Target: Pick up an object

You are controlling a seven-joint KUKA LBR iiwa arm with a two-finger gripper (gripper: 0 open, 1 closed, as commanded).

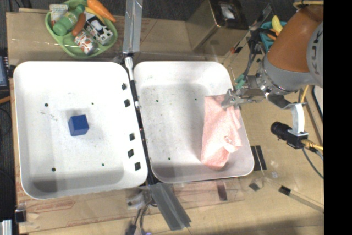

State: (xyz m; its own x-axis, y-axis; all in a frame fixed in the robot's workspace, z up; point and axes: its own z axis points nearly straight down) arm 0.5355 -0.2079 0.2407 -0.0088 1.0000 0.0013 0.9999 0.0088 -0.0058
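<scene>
One pink cloth point(220, 130) hangs from the tool point(231, 99).

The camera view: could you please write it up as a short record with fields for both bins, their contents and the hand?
left bin: holds a blue cube, left of centre, resting on the floor
right bin: holds a pink cloth, crumpled along the right side
hand: over the right bin's right rim, at the cloth's upper corner
grip: cannot be judged
green bowl: on the bench beyond the left bin, filled with toy food
arm: reaching in from the right
</scene>
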